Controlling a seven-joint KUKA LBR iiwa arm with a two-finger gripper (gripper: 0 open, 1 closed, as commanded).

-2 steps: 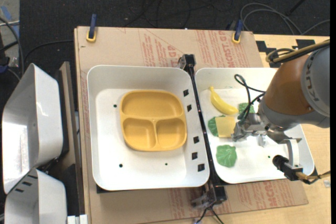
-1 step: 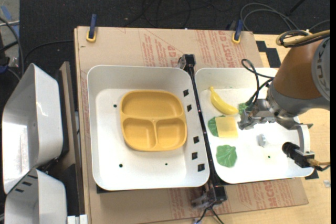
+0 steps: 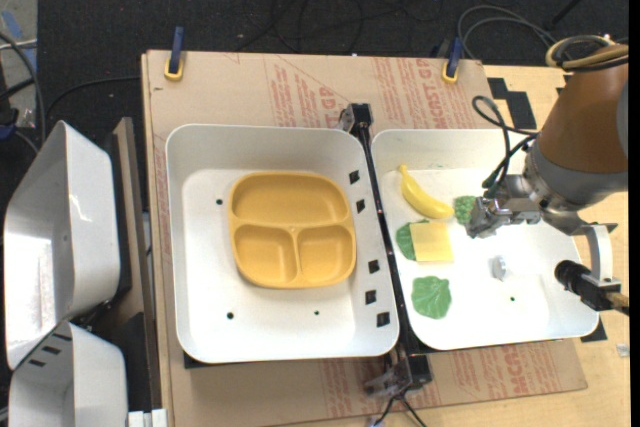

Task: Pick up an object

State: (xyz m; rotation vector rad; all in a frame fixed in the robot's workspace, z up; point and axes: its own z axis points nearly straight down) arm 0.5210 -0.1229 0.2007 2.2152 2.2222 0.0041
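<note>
In the right bin (image 3: 520, 325) lie a yellow banana (image 3: 424, 196), a yellow square slice (image 3: 433, 241) over a green leaf (image 3: 406, 240), a second green leaf (image 3: 431, 296), a small green broccoli piece (image 3: 465, 208) and a small grey bit (image 3: 497, 266). My gripper (image 3: 482, 220) reaches in from the right and sits right beside the broccoli piece, touching or nearly touching it. The arm's grey wrist and orange band (image 3: 590, 115) rise at the right edge.
The left bin (image 3: 190, 245) holds a yellow divided tray (image 3: 293, 228). A black divider with clips (image 3: 375, 235) runs between the bins. White containers (image 3: 55, 215) stand off the bench at far left. The right bin's front right part is bare.
</note>
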